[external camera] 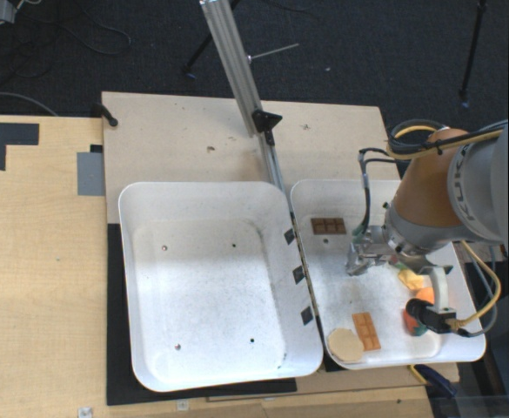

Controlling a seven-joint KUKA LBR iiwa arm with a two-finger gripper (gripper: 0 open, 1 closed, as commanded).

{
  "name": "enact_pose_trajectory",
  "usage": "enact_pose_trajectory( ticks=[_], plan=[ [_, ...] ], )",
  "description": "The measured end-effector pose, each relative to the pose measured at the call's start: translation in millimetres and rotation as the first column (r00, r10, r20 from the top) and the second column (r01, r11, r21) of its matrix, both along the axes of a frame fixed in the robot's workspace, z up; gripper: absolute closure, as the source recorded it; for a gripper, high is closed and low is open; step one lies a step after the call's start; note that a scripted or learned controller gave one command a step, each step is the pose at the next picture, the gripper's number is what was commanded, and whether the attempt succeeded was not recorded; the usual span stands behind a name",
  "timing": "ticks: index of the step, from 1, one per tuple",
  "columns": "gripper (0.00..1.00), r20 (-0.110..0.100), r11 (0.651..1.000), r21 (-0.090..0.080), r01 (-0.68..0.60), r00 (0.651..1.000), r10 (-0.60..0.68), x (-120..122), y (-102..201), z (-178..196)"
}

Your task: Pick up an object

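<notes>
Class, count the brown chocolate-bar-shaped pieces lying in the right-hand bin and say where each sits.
2. One brown bar lies near the bin's far edge, left of the gripper. One lighter orange-brown bar lies near the front edge, beside a round tan disc. The arm may hide others.

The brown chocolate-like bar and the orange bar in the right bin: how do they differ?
The brown bar is dark and lies at the far end of the right bin, alone. The orange bar is lighter, at the near end, beside a tan disc. Both are flat, segmented rectangles.

White bins (150, 207), brown chocolate bar (328, 226)
</notes>
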State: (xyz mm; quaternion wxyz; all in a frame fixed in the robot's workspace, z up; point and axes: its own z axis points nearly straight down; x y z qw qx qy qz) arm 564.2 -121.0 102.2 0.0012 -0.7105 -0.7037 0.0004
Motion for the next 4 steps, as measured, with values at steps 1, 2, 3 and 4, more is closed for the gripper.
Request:
enact_pose_trajectory(
  ticks=[1,2,3,4],
  plan=[
    [1.0,0.004,1.0,-0.002,0.0,1.0,0.0,-2.0,-6.9,43.8],
    [1.0,0.007,1.0,-0.002,-0.009,1.0,0.009,4.5,-12.3,104.8],
    [1.0,0.002,1.0,-0.001,-0.01,1.0,0.01,4.6,-13.7,121.5],
    [1.0,-0.002,1.0,0.002,-0.012,1.0,0.012,2.1,32.6,118.7]
  ],
)
